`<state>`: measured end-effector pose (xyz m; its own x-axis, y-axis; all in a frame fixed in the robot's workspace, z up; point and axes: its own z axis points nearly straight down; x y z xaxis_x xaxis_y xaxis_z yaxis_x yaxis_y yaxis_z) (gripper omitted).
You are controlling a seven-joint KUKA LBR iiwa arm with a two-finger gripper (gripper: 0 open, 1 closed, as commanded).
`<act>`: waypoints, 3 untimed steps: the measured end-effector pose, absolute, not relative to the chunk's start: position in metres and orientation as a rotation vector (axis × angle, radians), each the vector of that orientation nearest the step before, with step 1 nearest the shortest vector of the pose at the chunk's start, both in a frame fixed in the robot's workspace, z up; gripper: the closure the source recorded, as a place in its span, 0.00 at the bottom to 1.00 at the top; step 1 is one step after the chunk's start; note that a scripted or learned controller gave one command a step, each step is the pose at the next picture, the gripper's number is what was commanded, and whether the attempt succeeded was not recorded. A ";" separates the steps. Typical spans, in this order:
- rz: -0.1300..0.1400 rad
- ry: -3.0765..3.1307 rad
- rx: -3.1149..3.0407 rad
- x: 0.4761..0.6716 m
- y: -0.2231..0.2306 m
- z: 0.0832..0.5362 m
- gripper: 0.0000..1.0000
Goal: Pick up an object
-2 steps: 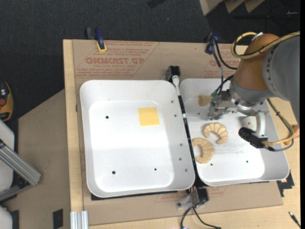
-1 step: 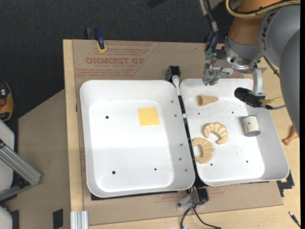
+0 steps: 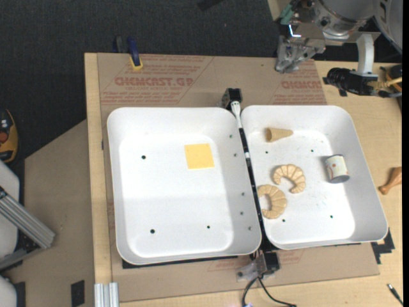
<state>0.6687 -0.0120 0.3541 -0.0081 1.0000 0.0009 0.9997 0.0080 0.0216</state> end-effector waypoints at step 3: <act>-0.010 2.233 2.219 0.618 0.188 0.354 1.00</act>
<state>0.6182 0.1885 0.3540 -0.0062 1.0000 -0.0003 0.9999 0.0062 -0.0091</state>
